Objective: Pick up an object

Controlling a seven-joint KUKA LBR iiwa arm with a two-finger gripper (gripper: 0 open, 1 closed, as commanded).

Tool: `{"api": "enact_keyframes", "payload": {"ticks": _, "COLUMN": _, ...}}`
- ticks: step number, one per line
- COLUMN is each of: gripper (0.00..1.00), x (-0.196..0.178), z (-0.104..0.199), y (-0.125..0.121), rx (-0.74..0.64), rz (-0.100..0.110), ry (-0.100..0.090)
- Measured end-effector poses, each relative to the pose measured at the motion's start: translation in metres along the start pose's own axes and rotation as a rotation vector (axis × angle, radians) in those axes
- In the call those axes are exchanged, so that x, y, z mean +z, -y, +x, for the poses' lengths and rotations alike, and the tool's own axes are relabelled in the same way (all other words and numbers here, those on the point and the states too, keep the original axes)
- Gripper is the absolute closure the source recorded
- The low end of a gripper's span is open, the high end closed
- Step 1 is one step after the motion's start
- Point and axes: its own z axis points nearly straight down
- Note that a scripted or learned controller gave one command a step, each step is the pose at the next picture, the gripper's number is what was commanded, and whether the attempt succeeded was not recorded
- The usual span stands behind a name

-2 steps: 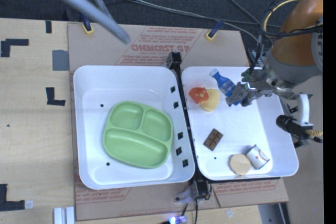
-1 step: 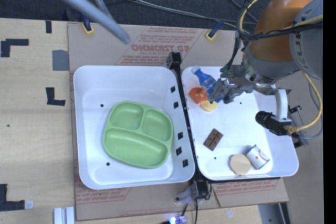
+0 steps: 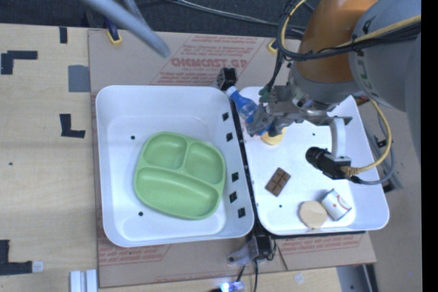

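Gripper (image 3: 268,125) low over right bin (image 3: 356,212), finger state cannot be told, pale yellow round object (image 3: 273,139) directly beneath it, blue item (image 3: 243,106) just beside, brown chocolate-like square (image 3: 278,181) nearer the bin's middle.

Brown chocolate bar (image 3: 278,181) lies flat mid-bin; tan round cookie (image 3: 313,214) and small white can (image 3: 336,203) touching at 5 o'clock.

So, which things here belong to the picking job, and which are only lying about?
Job in hand:
- gripper, low over the right bin
- yellow piece beneath it
- blue object beside it

Lying about:
- brown chocolate block
- tan disc
- small white can
- green divided plate in the left bin
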Motion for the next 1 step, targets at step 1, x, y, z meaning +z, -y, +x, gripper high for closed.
{"api": "enact_keyframes", "payload": {"ticks": 1, "gripper": 1.00, "x": 0.0008, "z": 0.0545, "y": -0.0117, "rx": 0.000, "rz": 0.000, "ry": 0.000}}
